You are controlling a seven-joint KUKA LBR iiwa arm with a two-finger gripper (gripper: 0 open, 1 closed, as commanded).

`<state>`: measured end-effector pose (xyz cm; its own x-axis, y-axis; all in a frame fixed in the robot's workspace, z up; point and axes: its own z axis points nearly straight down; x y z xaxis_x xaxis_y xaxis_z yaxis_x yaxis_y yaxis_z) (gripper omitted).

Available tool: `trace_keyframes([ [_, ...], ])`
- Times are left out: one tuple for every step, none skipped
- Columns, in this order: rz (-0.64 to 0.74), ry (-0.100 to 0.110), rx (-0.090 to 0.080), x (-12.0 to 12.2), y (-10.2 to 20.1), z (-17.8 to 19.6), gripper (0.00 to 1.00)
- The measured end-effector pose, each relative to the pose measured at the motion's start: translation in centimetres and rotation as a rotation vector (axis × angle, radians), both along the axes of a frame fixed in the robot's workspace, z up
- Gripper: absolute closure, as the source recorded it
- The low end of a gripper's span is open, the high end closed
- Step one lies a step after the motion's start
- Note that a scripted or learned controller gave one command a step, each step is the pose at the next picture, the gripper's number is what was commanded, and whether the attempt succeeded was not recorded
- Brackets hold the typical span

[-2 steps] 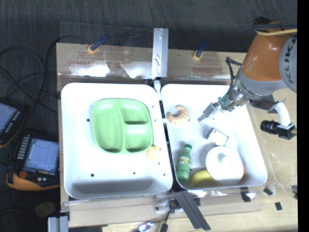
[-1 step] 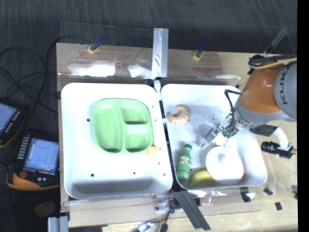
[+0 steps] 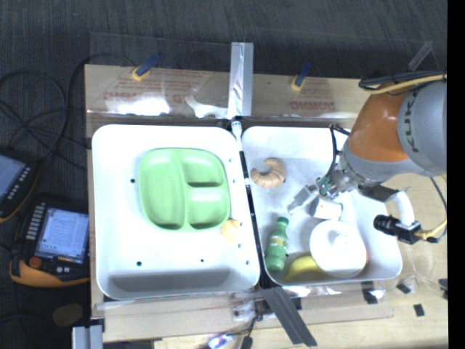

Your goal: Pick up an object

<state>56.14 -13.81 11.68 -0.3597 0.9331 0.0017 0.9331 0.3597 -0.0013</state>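
Jaws' state unclear, hovering over glossy white bin [image 3: 254, 151] near curved croissant [image 3: 269, 173].

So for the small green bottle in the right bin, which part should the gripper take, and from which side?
Probably the body of the green bottle, taken from above. It lies flat on the floor of the right bin, cap pointing away from the camera, so the fingers would close across its narrow width. A banana and a white cup sit close on the arm's side; the divider side looks freer.

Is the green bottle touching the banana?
Touching. The camera view shows the bottle's base lying against the banana's left end, with no white bin floor between them.
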Motion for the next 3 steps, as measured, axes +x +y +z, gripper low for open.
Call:
trace_keyframes([
  [0.189,-0.022,-0.01,-4.6,2.6,-2.7,0.0],
  [0.739,-0.024,-0.014,-5.4,1.2,-2.6,0.0],
  [0.364,-0.004,0.0,-7.1,0.0,-1.1,0.0],
])
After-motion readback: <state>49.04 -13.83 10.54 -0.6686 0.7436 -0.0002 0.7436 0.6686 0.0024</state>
